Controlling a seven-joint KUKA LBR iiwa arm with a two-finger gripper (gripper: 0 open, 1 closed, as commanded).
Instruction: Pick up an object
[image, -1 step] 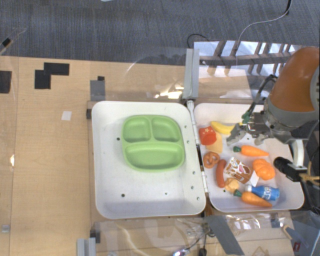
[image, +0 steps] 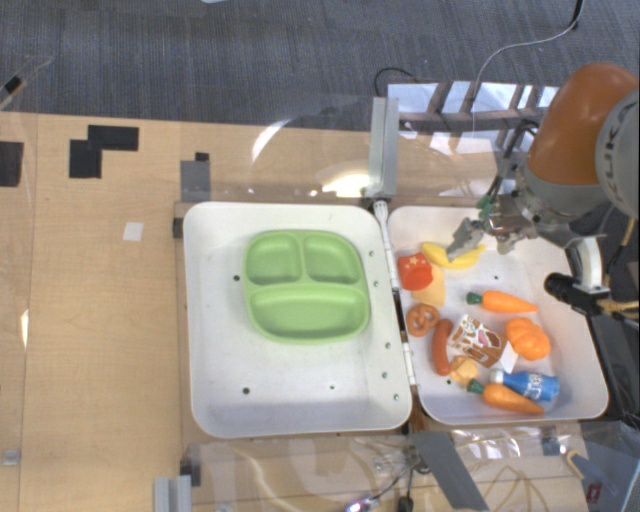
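A: Where is the pincer right now?

B: Over the right bin, near its far edge, reaching in from the right of the tabletop. Its grey fingers slant down toward the bin's far-left part, and whether they stand wide or narrow I cannot tell.

A: And the thing nearest it?

B: A yellow banana, smooth and curved, lying flat. Its long axis runs roughly along the bin's far edge, one tip toward the divider between the bins, the other toward the right. The pincer's tip sits right at its upper side; whether they touch I cannot tell, and nothing shows between the fingers.

A: What else lies in that bin?

B: Just beside the banana, toward the divider, a red pepper-like piece with a pale yellow block against it. Nearer the front, a brown pretzel and a reddish sausage with its length pointing front to back. An orange carrot points its narrow end right, well toward the bin's middle. Below it a round orange fruit, a printed carton, a second carrot and a blue can on its side near the front edge.

A: And the left bin?

B: It carries a green plastic tray with three shallow compartments, rounded corners, set about the middle.
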